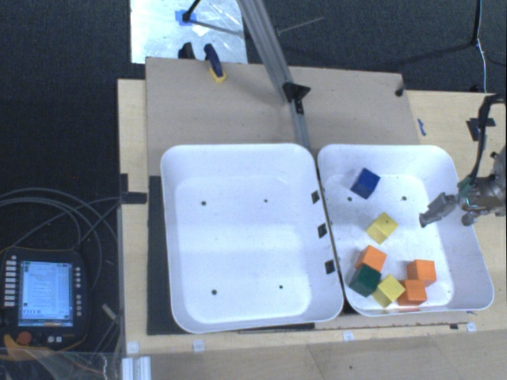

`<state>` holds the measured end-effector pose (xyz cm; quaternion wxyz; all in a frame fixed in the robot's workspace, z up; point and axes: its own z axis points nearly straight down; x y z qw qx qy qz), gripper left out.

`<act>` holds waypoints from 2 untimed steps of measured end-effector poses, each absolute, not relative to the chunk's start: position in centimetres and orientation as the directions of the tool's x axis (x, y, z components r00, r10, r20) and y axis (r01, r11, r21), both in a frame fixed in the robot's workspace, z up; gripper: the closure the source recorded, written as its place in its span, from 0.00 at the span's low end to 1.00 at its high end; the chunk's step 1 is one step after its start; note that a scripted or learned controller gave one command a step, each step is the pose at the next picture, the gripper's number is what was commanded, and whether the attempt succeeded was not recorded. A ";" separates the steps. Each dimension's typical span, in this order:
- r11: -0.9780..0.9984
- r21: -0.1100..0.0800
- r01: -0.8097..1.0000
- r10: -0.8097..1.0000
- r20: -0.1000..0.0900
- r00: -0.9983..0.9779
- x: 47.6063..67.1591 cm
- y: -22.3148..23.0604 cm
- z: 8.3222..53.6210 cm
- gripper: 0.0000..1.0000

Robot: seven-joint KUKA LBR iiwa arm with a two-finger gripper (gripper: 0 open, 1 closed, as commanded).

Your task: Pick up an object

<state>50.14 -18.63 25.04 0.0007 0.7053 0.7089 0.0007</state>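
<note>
Overhead view of the bench (238, 101) with two shallow white bins set side by side, their inner rims touching. The left bin (182, 172) occupies the centre of the view. The right bin (444, 161) holds seven coloured blocks. A blue block (365, 183) lies alone near the far end of this bin. A yellow block (382, 228) sits near the middle, apart from the rest. The remaining blocks cluster at the near end: an orange block (371, 258) touching a dark green block (365, 280) just below it; a second yellow block (390, 290) beside the green one; and two further orange blocks, one (421, 271) resting just above the other (412, 293), against the second yellow block.

The gripper (436, 212) enters from the right edge and hangs over the right-hand side of the right bin, level with the first yellow block but well apart from it. One grey finger (437, 210) points leftward toward the bin's centre. The wrist is partly cut off and blurred; whether the jaws stand open or closed cannot be told, and no block appears between them.

A grey pole (269, 42) slants across the bench from the top. A control pendant (43, 295) with a lit screen lies on the floor at lower left.
</note>
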 end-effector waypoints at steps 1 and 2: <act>0.004 0.003 1.000 1.000 0.000 -0.004 50.1 -18.6 25.1 0.00; 0.002 -0.003 1.000 1.000 0.001 -0.002 49.2 -18.4 19.8 0.00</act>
